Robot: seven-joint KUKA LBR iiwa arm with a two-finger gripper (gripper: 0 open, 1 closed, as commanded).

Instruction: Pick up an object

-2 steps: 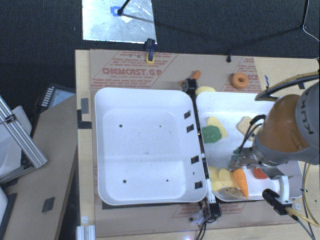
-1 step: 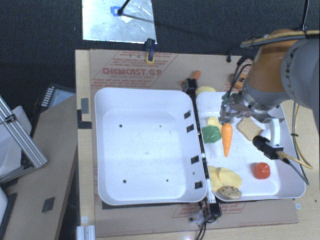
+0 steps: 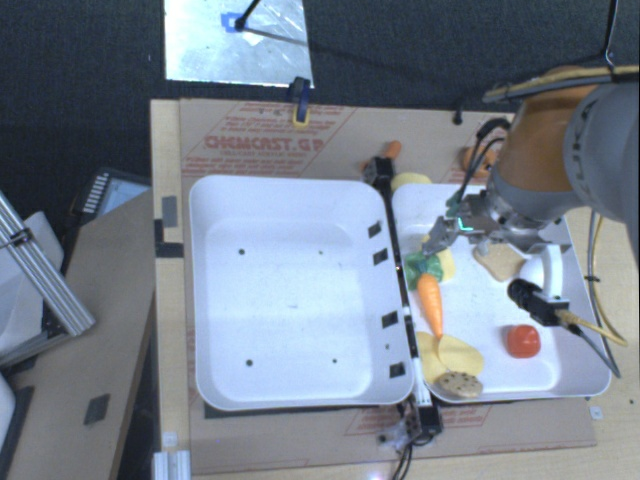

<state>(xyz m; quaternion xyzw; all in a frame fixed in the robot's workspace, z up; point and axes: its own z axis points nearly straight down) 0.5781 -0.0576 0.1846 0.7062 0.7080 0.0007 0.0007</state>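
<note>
Since nothing shows between its fingers, the hand (image 3: 443, 236) reads as mid-approach, pre-grasp; how far open, can't tell at this res.

- Step: reach/descend into right bin (image 3: 590, 368). Pick not yet made.
- Likely target: carrot (image 3: 430, 303), orange w/ green top, lying approx. 12-to-6 along bin's left wall.
- Carrot vs hand: at 6 o'clock of hand, near; green top just beside fingertips, contact unclear.
- Other stock, right bin: tomato (image 3: 522, 341) at 4 o'clock of hand, well apart; cookie (image 3: 459, 384) at 6, bin's near edge; yellow pieces (image 3: 450, 351) between carrot and cookie.
- Left bin (image 3: 215, 208): at 9 o'clock.
- Next move calls for: short drop toward 6, jaws straddling carrot across its width, then close.
</note>
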